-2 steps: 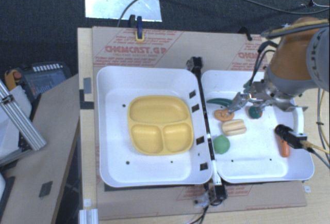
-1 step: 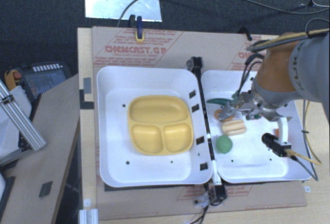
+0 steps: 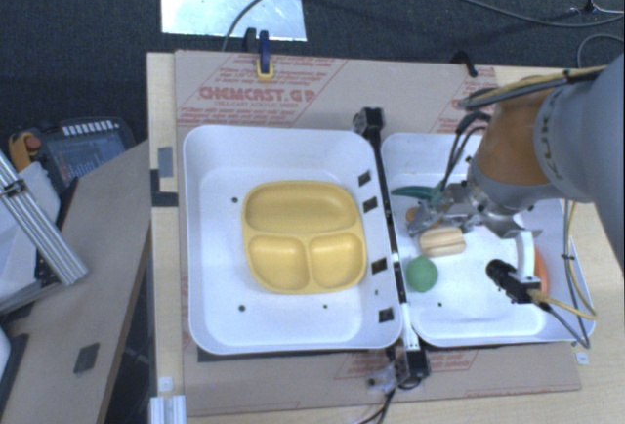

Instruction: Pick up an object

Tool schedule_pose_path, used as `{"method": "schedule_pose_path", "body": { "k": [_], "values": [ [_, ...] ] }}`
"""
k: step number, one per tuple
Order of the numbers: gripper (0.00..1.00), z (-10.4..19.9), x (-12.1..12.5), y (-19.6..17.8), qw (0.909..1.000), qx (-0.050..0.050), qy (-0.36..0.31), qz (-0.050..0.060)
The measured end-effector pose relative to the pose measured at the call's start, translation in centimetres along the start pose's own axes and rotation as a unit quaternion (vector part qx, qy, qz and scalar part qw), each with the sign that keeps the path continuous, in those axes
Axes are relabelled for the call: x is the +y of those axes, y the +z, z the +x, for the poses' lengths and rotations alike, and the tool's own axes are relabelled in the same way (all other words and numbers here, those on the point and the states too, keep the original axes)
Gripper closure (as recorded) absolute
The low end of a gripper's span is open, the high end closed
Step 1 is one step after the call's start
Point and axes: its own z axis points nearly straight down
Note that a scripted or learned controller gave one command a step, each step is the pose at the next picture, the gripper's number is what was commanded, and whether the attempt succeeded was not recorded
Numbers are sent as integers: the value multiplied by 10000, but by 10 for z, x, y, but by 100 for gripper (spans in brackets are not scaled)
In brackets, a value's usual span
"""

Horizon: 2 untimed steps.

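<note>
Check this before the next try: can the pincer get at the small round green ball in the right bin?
Probably yes. The small round green ball lies uncovered just below the pincer; only the tan oblong block sits close above it.

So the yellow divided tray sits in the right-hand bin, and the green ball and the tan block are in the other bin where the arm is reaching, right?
Not quite. The camera view shows the yellow divided tray in the left bin, not the right one. The rest holds: the green ball and the tan block lie in the other bin, where the arm is reaching.
</note>
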Motion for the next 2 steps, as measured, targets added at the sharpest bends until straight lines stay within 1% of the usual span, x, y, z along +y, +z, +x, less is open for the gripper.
{"method": "schedule_pose_path", "body": {
  "k": [1, 2],
  "values": [
    [100, 0, 1, -12, 10000, -3, 3, -17],
    [100, -10, -2, -68, 10000, -8, 9, -30]
  ]
}}
